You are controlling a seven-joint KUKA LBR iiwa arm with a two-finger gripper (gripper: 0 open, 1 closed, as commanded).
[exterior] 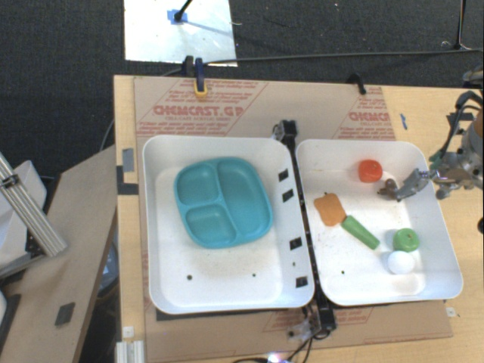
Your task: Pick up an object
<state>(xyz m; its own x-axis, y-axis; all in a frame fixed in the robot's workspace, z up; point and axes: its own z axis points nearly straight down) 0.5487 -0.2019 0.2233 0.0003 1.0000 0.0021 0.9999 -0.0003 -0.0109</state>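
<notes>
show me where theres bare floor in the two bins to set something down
Left bin: a strip along its near edge, below the teal plate. Right bin: near-left corner, below the green stick. Crowded near the tool and orange cap.

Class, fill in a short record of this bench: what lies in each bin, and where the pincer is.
left bin: teal divided plate
right bin: red cap, orange piece, green stick, green ball, white ball
pincer: over the right bin, right of the red cap
pincer's load: none seen
</notes>
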